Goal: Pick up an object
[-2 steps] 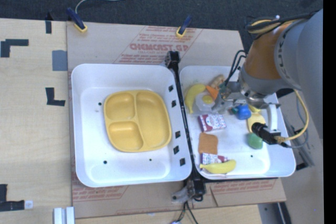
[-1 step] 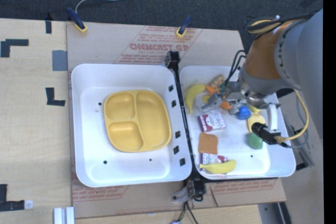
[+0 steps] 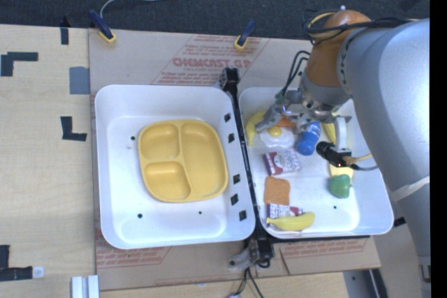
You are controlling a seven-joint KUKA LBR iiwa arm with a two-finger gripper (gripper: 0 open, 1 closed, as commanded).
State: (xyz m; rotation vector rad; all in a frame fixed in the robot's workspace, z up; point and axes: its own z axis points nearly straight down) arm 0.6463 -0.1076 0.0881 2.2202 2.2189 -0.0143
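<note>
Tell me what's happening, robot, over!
Gripper low over right bin, grip unclear. Blue bottle, banana lying loose. Crowded pile underneath.

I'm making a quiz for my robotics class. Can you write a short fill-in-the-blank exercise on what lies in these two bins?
1. The yellow plate lies in the ____ bin of the view.
2. The plate has ____ compartments.
3. The banana lies near the right bin's ____ edge.
4. The end effector hangs over the ____ bin of the view.

Missing words: left; three; front (bottom); right
</note>
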